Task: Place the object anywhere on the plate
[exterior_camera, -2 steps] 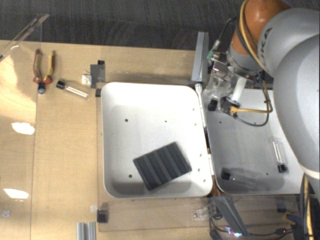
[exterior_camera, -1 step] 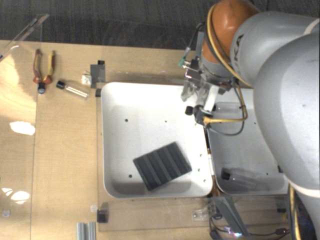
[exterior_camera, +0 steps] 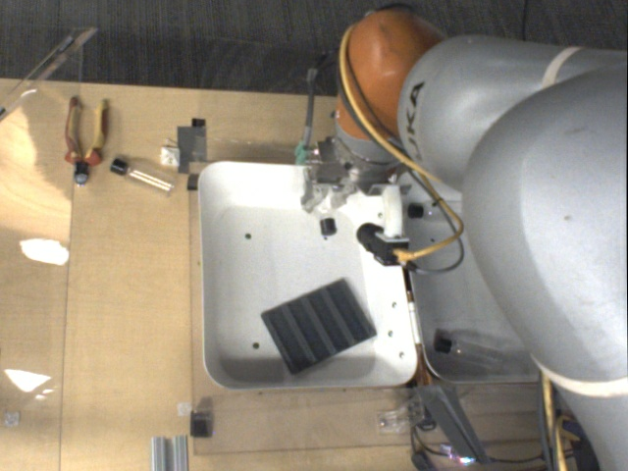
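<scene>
A dark ribbed rectangular plate [exterior_camera: 319, 327] lies tilted on the floor of the left white bin [exterior_camera: 231, 263], toward its front right. My gripper [exterior_camera: 324, 204] hangs over the bin's back right part, well behind the plate. Just below it is a small black piece [exterior_camera: 329, 227]; I cannot tell whether it is a held object or part of the gripper. The grey arm with its orange band [exterior_camera: 388, 52] covers most of the right bin.
A small dark item [exterior_camera: 444, 342] lies in the visible strip of the right bin. Pliers [exterior_camera: 86, 135] and a small vial [exterior_camera: 142, 174] rest on the wooden bench left of the bins. A black cable [exterior_camera: 378, 241] loops beside the gripper.
</scene>
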Robot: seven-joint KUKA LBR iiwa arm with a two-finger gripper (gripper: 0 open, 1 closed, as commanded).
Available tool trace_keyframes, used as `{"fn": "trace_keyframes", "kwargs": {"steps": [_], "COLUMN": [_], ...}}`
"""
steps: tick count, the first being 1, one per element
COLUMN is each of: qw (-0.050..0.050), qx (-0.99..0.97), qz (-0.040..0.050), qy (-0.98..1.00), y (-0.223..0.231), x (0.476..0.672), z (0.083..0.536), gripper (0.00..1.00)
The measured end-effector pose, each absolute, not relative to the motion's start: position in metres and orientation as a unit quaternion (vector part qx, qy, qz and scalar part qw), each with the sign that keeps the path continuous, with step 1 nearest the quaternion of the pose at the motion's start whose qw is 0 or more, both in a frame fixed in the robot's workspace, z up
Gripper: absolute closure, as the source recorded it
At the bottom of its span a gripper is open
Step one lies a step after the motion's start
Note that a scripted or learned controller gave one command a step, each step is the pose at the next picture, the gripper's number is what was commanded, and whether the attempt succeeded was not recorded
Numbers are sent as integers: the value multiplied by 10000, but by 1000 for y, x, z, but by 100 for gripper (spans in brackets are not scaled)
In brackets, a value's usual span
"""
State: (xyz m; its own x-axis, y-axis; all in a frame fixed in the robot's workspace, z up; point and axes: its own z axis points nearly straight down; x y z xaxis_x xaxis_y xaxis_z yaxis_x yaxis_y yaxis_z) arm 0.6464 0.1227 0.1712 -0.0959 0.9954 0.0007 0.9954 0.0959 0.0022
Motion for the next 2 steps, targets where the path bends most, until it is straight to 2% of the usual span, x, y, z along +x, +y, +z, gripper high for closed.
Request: {"fn": "trace_keyframes", "kwargs": {"steps": [1,2], "qw": [48,29], "qx": [4718,3836], "qz": [63,25], "qy": [8817,9235], "y": [178,214], "x": [569,669], "z": [91,292], "gripper": [100,100]}}
